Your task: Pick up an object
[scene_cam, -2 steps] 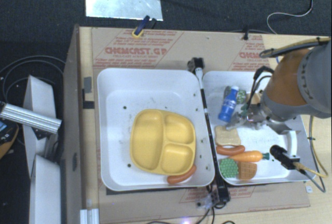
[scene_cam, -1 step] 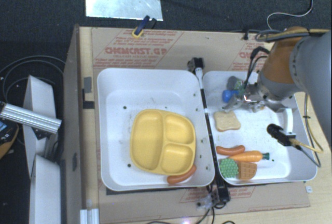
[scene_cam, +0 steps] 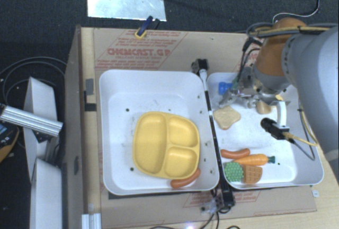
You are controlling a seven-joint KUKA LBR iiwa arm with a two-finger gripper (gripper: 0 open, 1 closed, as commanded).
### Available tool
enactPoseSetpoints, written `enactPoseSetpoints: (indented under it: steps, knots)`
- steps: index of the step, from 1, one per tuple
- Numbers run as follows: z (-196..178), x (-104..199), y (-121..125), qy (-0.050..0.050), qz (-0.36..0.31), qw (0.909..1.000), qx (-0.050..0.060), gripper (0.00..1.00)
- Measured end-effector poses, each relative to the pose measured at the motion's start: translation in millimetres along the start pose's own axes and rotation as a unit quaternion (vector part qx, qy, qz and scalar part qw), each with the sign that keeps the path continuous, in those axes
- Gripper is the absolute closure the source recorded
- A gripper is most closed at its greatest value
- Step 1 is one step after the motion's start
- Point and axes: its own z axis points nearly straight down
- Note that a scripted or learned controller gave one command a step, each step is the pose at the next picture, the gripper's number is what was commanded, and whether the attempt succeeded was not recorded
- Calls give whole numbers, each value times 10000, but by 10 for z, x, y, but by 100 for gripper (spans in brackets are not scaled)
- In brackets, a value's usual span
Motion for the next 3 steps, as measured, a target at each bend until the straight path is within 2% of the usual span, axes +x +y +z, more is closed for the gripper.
enactPoseSetpoints:
  steps: [1, 2, 3]
  knots:
    - [-16, 57, 199, 30, 33, 9997, 230, 0]
    - [-8, 83, -112, -11, 0, 10000, -50, 0]
    - [-12, 126, -377, -12, 7, 10000, -66, 0]
